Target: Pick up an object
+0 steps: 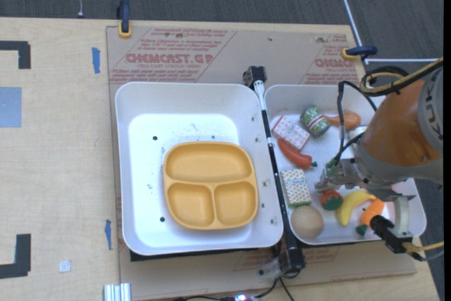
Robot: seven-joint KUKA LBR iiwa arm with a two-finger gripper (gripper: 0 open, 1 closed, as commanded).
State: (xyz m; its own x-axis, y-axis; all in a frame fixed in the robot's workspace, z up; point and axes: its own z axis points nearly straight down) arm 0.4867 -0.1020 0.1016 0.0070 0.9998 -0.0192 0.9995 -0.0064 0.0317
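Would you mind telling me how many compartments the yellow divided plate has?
3: the yellow plate in the left bin has one long compartment across its far side and two smaller ones side by side nearer the camera.

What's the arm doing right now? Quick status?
Gripper low in right bin, above tomato. Nothing seen held. Banana, egg close by.

A yellow three-compartment tray [209,185] lies in the left white bin [134,151] on the wooden bench [56,173].

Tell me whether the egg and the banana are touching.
Apart. The camera view shows bare white bin floor between the egg and the banana.
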